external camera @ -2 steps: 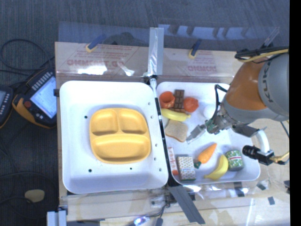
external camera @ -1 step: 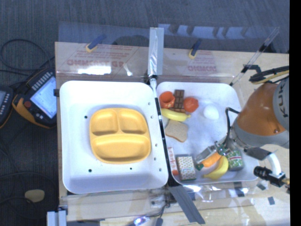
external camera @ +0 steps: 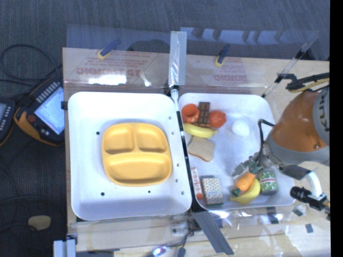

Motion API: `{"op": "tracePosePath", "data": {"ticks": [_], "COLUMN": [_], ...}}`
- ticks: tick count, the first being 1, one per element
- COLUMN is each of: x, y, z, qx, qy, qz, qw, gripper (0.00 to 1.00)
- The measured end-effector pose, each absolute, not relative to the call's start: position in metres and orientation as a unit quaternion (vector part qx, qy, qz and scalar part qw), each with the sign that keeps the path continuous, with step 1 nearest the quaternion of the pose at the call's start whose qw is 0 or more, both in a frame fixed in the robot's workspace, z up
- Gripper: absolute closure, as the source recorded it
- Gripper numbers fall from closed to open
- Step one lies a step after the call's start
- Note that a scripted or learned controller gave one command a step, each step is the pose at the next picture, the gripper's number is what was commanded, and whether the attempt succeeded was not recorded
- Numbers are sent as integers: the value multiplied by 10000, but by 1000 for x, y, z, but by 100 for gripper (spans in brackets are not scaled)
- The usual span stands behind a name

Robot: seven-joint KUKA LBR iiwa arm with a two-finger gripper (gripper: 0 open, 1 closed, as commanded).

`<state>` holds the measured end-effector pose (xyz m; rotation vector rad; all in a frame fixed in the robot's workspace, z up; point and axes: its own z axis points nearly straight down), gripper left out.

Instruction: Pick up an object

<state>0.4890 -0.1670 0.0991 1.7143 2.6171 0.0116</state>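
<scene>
Carrot (external camera: 244, 182): lower right corner of right bin (external camera: 252, 101), lying on banana (external camera: 247, 193), green can (external camera: 268, 181) just beside. My gripper (external camera: 251, 166) just above it; open or closed, cannot tell. Should straddle carrot across narrow width, clear of can, before lifting.

dark grey carpet floor (external camera: 161, 7) surrounds a light wooden bench (external camera: 252, 68), with black cables (external camera: 21, 55) at left.
</scene>
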Motion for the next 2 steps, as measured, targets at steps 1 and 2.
{"op": "tracePosePath", "data": {"ticks": [1,2], "x": [484,484], "y": [-140,-140], "z": [149,149], "qx": [5433,5434], "qy": [8396,8395], "qz": [-3,-2], "qw": [-10,-11], "gripper": [100,0]}}
